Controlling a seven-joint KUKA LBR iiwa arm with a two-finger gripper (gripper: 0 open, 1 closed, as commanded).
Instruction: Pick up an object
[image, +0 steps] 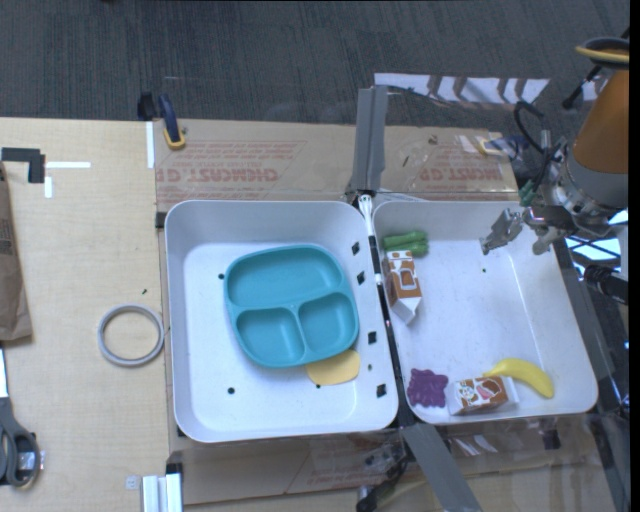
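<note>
Left bin (190, 330): teal tray (290, 305), yellow disc (335, 369) at its five o'clock. Right bin (560, 330): green item (404, 241), carton (402, 280), unreadable; purple grapes (427, 386), second carton (481, 395), banana (520, 376). Gripper (520, 230) at two o'clock; its state can't be told.

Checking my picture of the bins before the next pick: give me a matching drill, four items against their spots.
Items:
1. tray
2. banana
3. green item
4. grapes

Spots:
A. right bin, far left corner
B. left bin, middle
C. right bin, near left corner
D. right bin, near right corner

Pairs: 1-B, 2-D, 3-A, 4-C
</note>
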